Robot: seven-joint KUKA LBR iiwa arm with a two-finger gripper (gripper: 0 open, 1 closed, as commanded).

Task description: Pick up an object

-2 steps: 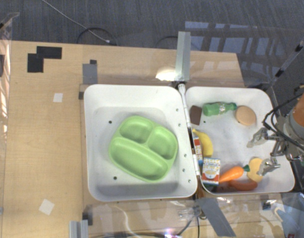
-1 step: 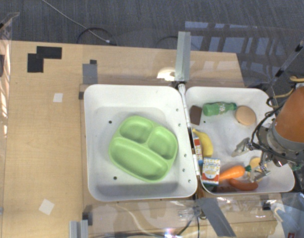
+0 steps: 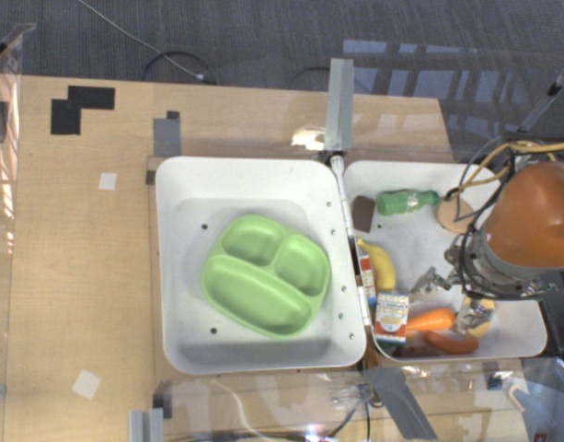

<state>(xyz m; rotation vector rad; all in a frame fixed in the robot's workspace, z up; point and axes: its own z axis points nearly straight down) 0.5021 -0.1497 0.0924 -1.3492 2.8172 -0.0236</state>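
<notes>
Two white bins sit side by side; the left bin [image 3: 171, 247] bears a glossy green divided plate [image 3: 266, 274], the right bin [image 3: 530, 339] a jumble of small toy foods. Judging by pose, the approach step is in hand: the gripper [image 3: 452, 293] hovers low at that bin's five o'clock, just above a smooth orange carrot [image 3: 429, 319] lying by a red sausage [image 3: 447, 343]. Whether anything is grasped I cannot tell; next comes a clean descent onto one rounded, slippery piece, clear of the curved yellow banana [image 3: 381, 267] and green bottle [image 3: 406, 201] at eleven o'clock.
</notes>
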